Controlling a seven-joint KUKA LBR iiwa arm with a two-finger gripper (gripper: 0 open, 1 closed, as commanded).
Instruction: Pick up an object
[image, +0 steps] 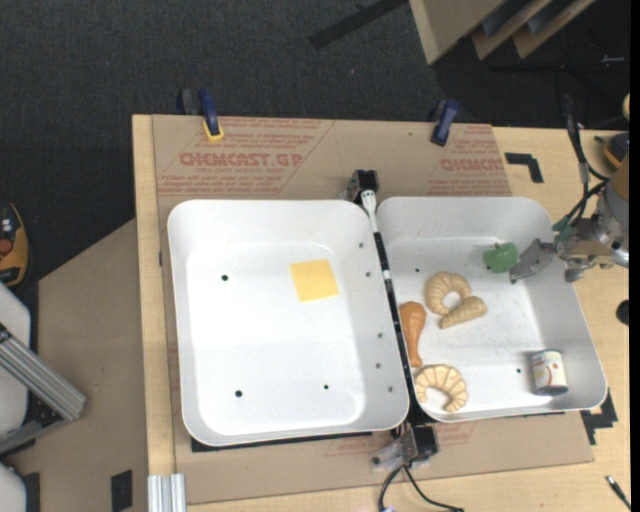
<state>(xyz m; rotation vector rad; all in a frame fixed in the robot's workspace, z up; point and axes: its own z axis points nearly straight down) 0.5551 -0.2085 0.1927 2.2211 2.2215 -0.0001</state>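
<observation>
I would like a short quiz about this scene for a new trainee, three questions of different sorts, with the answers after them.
1. True or false: the yellow square lies in the left bin.
2. Which thing lies nearest the claw? A) the small can B) the green object C) the orange drumstick
3. Fill in: the arm reaches in over the ____ bin.

Key
1. True. It is the single thing in that bin.
2. B. The green object sits just beside the claw's tip, near the bin's far edge.
3. Right. That bin also holds three pastry-like pieces: and.
</observation>
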